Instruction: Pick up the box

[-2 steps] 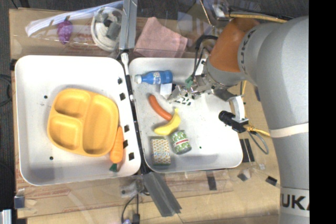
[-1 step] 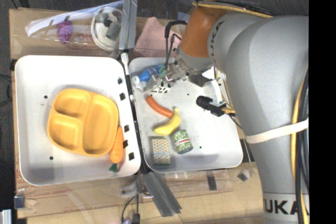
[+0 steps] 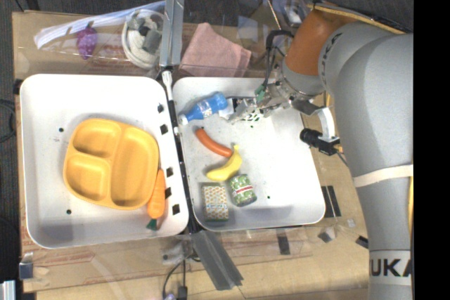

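Grey arm housing (image 3: 376, 123) with its orange band (image 3: 309, 46) bulks largest in the view, reaching in over the right white bin (image 3: 288, 186). Within that bin, the small patterned cardboard box (image 3: 216, 200) lies flat near the bin's near wall, at its left side. Touching or just beside the box, on its right, sits a small round green and white container (image 3: 242, 190). Just beyond the box, farther into the bin, lies a yellow plastic banana (image 3: 226, 166), and beyond that an orange-red sausage-shaped toy (image 3: 212, 141), slanted. Farther still from the box, near the bin's far wall, a blue and clear plastic bottle (image 3: 205, 107) lies on its side.

At the far wall of the bin, well apart from the box, the claw (image 3: 254, 109) hangs low next to the bottle's end; whether it is spread or closed I cannot tell, and nothing can be made out in it.

Left of the box, across the divider, the left white bin (image 3: 42, 214) holds a yellow sectioned plastic tray (image 3: 111, 163) with an orange plastic carrot (image 3: 157, 201) along its right edge. Beyond both bins, on the brown surface (image 3: 28, 46), lie a pink folded cloth (image 3: 213, 51) and a clear plastic bag (image 3: 91, 35).
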